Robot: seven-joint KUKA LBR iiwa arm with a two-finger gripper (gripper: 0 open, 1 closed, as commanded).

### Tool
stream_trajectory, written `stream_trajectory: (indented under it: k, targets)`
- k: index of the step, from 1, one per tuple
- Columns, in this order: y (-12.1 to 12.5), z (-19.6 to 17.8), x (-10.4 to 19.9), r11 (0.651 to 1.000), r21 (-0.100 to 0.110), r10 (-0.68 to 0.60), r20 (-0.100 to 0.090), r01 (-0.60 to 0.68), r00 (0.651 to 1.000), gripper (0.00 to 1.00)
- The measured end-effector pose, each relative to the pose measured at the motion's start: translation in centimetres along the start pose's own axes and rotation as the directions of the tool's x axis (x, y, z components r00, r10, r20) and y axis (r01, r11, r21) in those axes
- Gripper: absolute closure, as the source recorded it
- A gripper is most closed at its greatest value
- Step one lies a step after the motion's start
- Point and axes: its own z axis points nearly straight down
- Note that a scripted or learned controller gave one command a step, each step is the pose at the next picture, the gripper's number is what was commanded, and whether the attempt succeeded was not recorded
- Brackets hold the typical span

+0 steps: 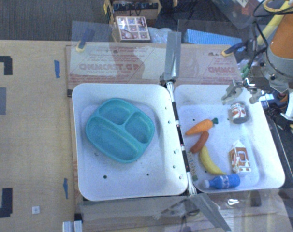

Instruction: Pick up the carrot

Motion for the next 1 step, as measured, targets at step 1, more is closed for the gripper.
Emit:
stream_trajectory:
  k: [1]
  targets:
    - [-0.03,17.01,3.24,0.999,-0.011,0.045,-0.005,-0.045,0.999,0.0]
